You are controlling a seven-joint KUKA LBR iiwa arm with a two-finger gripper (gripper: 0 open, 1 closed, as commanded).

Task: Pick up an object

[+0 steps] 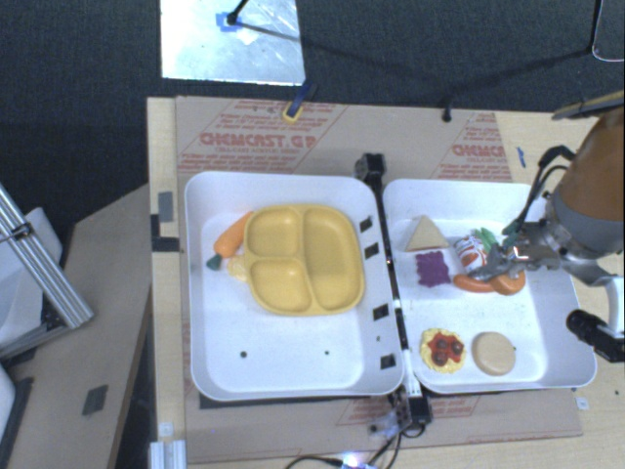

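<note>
A white bin (557, 345) lies under the pincer (508, 255). A second white bin (210, 360) sits left of it. Brown cardboard (264, 135) lies under both. A shiny sheet (195, 27) lies far up-left.

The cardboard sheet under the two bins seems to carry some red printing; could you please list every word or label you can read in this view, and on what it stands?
"CHEMCAST GP": red print on the cardboard sheet, behind the left bin.
A second red print of similar look on the cardboard behind the right bin: too blurred to read with certainty.
The small can in the right bin has a label too small to read.
</note>
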